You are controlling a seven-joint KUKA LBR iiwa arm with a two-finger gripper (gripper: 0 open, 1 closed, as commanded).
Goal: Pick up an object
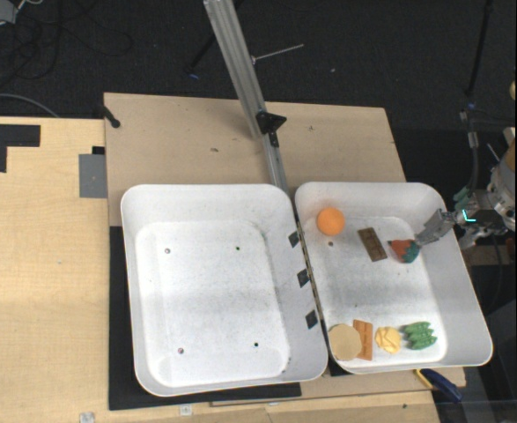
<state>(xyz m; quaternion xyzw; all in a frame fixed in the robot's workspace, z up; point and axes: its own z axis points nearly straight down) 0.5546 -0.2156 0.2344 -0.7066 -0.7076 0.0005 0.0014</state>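
The right bin (pixel 443 289) holds several small objects. An orange ball (pixel 330 221) lies near its upper left. A brown block (pixel 372 243) rests to the right of the ball. A small red and teal object (pixel 405 251) sits by the bin's right wall. My gripper (pixel 421 236) reaches in from the right at a slant, and its tip is right at that object's upper edge. Whether the object is held cannot be made out. Along the bin's front lie a round beige piece (pixel 345 341), an orange slab (pixel 364 337), a yellow piece (pixel 387 338) and a green piece (pixel 419 334).
The left bin (pixel 210 289) stands beside the right one, joined by black clips (pixel 303 277). A slanted aluminium rail (pixel 240 69) rises behind the bins. Light wooden board lies to the left and behind.
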